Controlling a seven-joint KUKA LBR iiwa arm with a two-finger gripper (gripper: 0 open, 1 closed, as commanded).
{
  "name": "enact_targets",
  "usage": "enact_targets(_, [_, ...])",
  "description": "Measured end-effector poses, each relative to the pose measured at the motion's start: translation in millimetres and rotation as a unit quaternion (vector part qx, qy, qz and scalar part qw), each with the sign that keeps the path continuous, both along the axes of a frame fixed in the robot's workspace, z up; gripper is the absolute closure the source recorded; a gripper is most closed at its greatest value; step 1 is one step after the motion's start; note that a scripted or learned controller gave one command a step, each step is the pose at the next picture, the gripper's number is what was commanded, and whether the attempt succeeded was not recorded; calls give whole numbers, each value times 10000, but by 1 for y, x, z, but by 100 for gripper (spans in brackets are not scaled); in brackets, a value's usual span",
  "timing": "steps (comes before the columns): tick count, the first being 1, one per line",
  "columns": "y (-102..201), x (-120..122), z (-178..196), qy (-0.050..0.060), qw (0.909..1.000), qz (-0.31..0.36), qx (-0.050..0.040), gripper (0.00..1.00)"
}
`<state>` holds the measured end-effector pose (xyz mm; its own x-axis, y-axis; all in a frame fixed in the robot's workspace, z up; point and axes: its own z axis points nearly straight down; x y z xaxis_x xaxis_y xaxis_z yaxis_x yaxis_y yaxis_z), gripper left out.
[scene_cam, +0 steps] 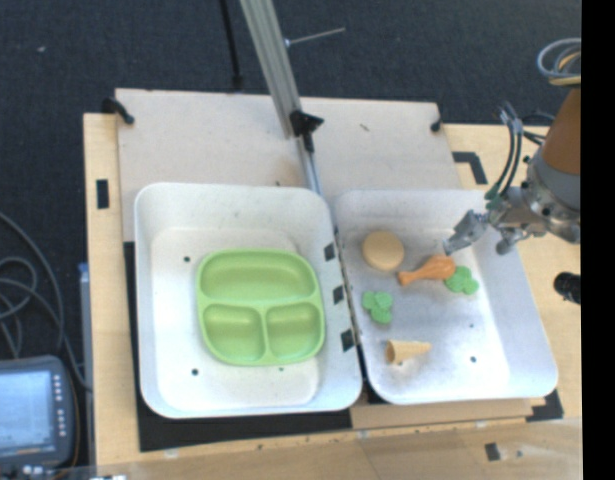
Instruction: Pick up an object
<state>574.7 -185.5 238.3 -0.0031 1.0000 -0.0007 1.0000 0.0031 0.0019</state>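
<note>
The tool (479,230) hangs over the right bin (517,338), near its upper right, fingers spread and pinching nothing, just above the carrot (428,272). That likely makes the carrot the target, since it lies closest below. The bun (383,250), broccoli (378,306), cone (407,350) and a green piece (462,282) touching the carrot's end lie scattered in the same bin, loose for picking. The left bin (162,268) holds a green tray (259,306), perhaps meant to receive items.
</note>
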Motion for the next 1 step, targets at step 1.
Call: enact_targets(1, [0,0,0,0,10000,-2,1,0])
